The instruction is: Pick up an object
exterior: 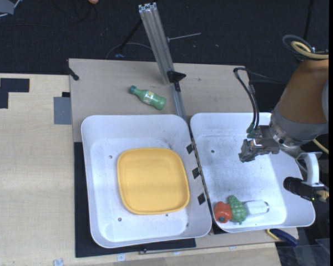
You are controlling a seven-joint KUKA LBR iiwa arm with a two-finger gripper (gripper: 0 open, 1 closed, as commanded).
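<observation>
Camera view gives us two bins side by side on the bench (100,93); left bin (94,148) holds a yellow plate (152,180), lying flat approx. at its centre; right bin (211,132) holds the task items, all down at 6 o'clock by its near wall: a red piece (222,211), touching a green piece (238,210) on its 3 o'clock side, w/ a white piece (257,207) just beside the green one, again at 3 o'clock. We see the gripper (250,153) above the right bin's middle, at 12 o'clock from that cluster and well apart from it; nothing sits between its tips; whether the jaws are spread or pressed together we can't tell, too dark and small. Arm (302,101) comes in from 3 o'clock, orange band above the wrist. A green bottle (148,97) lies on its side on the bench, at 12 o'clock from the left bin, outside both bins; a metal bar (158,37) rises at a slant just at 2 o'clock from it.
</observation>
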